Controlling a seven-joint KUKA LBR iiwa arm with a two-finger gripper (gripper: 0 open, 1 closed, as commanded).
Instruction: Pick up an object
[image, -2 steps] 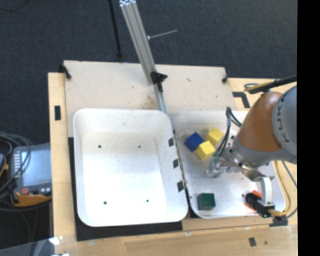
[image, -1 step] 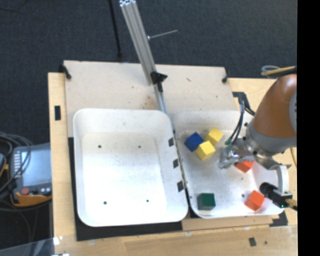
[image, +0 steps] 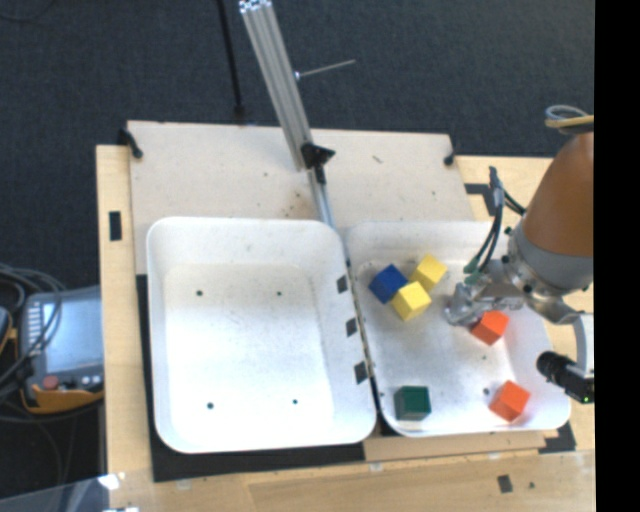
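My gripper (image: 466, 306) hangs low over the right bin (image: 440, 415), in its right half. An orange cube (image: 489, 328) lies right beside it, at its lower right, partly under the wrist. Whether they touch I cannot tell. A blue cube (image: 386, 283) sits left of the gripper with two yellow cubes, one (image: 410, 300) against it and one (image: 431, 271) just behind. A second orange cube (image: 509, 400) rests near the bin's front right corner. A green cube (image: 411, 402) stands at the front left of that bin.
The left bin (image: 160, 300) stands against the right one. A slanted metal pole (image: 285, 95) rises from the back edge between the bins. A black fitting (image: 560, 372) on the arm overhangs the right bin's right rim.
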